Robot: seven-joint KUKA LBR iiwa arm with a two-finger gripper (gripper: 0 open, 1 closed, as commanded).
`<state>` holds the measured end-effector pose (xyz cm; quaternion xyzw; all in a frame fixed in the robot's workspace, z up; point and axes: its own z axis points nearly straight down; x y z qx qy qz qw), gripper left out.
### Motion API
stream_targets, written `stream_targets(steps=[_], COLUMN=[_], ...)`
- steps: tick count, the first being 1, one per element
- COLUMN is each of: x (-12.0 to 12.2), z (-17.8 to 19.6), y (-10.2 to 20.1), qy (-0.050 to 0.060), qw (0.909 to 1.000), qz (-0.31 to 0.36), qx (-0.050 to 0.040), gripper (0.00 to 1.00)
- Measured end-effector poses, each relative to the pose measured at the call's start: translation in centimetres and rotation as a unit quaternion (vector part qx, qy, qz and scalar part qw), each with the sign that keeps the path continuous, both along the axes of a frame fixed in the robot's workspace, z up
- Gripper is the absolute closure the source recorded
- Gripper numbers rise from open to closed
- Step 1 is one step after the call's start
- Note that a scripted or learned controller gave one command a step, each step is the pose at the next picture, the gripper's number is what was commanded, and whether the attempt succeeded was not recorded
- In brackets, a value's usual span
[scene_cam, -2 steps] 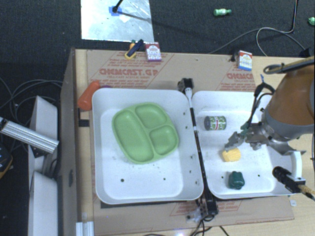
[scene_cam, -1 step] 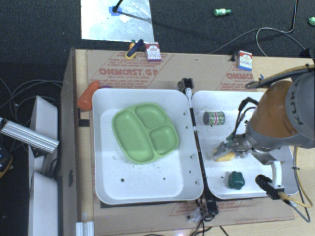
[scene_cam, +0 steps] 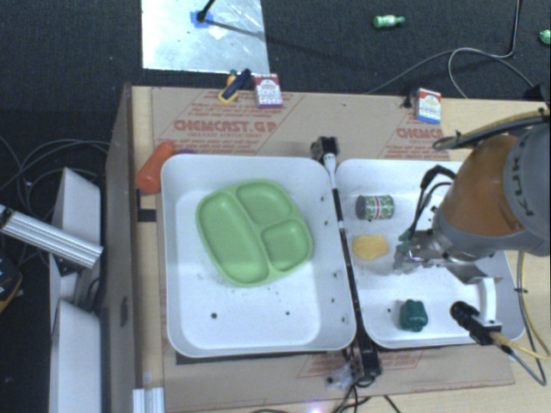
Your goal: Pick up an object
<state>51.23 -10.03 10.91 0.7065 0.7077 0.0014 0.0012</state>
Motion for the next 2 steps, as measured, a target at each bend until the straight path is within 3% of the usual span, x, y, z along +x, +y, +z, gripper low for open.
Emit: stream_targets(steps=[1,2], x=[-2.34,-2.36], z=[8.34,8.27], y=[-3.56,-3.47], qy=[0.000,0.001], qw=[1.0000,1.0000], qz=[-0.001,0.000], qx=[-0.0011,-0.0003], gripper=[1.00,0.00])
